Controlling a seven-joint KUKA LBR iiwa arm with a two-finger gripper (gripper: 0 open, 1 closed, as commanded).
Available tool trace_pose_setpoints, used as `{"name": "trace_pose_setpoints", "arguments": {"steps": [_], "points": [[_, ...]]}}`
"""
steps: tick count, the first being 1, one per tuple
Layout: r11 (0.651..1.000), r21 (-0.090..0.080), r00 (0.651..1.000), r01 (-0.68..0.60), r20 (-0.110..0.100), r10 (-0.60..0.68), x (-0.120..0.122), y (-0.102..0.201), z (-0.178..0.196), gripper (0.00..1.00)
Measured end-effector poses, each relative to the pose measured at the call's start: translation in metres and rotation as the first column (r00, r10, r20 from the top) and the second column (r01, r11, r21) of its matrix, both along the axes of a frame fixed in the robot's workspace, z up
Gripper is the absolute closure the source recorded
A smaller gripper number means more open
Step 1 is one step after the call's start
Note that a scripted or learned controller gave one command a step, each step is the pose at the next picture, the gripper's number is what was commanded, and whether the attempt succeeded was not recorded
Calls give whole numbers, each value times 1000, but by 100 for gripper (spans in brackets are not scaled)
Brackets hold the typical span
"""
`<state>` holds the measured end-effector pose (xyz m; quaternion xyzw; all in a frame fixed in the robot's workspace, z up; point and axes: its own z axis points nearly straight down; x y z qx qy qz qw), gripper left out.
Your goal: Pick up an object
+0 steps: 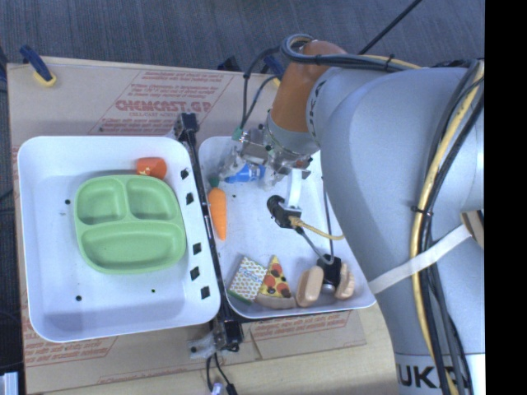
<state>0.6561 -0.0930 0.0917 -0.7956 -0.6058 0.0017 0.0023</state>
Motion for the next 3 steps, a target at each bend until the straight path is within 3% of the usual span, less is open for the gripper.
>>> {"name": "trace_pose_setpoints", "arguments": {"steps": [3], "points": [[1000, 0, 1000, 0, 0, 0, 0, 0, 0, 0]]}}
